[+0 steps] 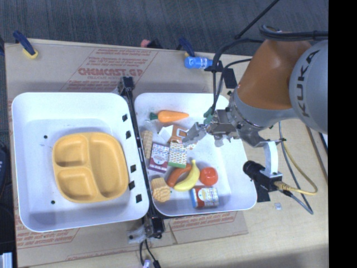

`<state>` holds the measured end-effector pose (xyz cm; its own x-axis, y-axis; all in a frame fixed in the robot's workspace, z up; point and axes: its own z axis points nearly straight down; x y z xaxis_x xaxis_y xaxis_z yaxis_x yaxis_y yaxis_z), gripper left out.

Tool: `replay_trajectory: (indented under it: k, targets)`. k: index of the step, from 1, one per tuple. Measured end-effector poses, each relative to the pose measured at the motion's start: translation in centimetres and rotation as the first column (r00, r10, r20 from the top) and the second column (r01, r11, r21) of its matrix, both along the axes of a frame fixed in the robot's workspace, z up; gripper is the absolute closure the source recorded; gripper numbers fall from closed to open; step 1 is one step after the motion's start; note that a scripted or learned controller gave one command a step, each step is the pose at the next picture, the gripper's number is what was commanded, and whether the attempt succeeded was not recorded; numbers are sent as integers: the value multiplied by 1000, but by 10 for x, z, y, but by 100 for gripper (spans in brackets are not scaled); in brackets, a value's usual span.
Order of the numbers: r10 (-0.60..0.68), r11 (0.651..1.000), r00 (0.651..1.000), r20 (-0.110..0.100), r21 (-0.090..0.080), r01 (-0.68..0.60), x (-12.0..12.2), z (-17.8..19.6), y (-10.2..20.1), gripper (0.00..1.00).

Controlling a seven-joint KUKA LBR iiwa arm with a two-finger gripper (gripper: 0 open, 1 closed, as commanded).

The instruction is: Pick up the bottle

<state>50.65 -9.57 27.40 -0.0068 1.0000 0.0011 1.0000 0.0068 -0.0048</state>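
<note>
Reach seems the step in hand: gripper, its fingers' state impossible to tell, hovers in the right bin near the bottle among toy food, needing a descent onto it.

You'll find no clear bottle; the likeliest item is small, red-and-white-labelled, lying on its side near the right bin's front edge.
</note>
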Motion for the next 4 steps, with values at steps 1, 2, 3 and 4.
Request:
replay_trajectory:
  k: [1, 2, 3, 4]
  targets:
    - [5, 1000, 1000, -3, 0, -5, 0, 10, 0, 100]
    - [-63, 998, 998, 1, -1, 63, -31, -32, -79, 100]
    - [38, 999, 999, 0, 1, -38, -30, -35, -14, 100]
    - [415, 910, 910, 0, 2, -415, -31, -95, 3, 100]
